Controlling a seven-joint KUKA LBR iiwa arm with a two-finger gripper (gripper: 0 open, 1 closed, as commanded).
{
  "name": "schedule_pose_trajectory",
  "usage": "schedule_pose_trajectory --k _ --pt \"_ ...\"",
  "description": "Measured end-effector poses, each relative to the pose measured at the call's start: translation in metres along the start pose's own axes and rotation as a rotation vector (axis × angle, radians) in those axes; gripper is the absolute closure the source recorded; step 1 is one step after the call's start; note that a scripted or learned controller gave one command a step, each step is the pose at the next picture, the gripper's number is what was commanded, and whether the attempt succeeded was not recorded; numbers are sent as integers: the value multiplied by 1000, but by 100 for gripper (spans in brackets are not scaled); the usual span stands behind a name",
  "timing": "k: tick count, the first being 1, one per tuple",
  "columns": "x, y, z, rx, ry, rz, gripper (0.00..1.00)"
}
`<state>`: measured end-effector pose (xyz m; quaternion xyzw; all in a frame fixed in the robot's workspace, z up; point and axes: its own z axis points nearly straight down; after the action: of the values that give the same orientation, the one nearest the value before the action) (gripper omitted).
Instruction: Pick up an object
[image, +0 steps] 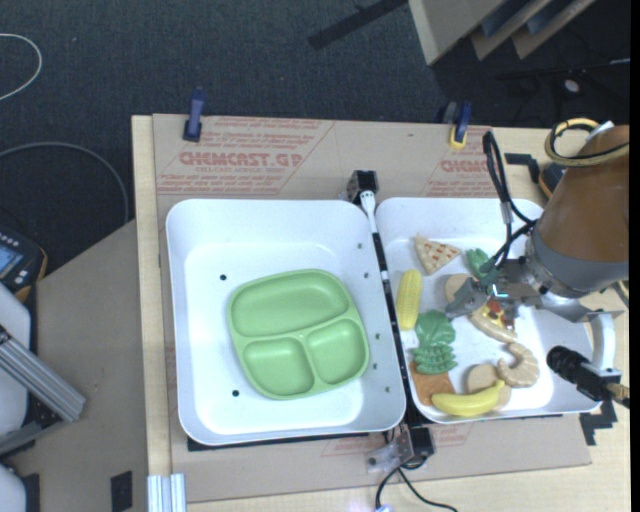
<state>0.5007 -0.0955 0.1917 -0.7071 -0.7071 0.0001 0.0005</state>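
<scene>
My gripper (487, 297) hangs low over the middle of the right bin (440, 207), on the grey arm with its orange band reaching in from the right. Just below it lies a small flat orange and red toy food (495, 322), partly hidden by the gripper. Around it lie a pizza slice (436, 253), a yellow corn cob (408, 298), a green leafy piece (434, 340), a banana (468, 402), a tan curled piece (520, 365) and a small green piece (477, 262). I see nothing lifted.
The left bin (200, 300) holds a green divided plate (298, 330). An orange wedge (430, 385) lies beside the banana. Clamps and cables sit along the bench's back edge. A black fitting (575, 370) juts over the right bin's right rim.
</scene>
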Motion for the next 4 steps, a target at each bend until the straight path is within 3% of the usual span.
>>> schedule_pose_trajectory --k 1,2,3,4 --pt "-55 27 -117 -14 -7 2 0" --pt "-15 -26 35 17 6 0 0" --pt "-18 -21 17 -4 -2 1 100" --pt "-33 -2 105 4 1 1 100"
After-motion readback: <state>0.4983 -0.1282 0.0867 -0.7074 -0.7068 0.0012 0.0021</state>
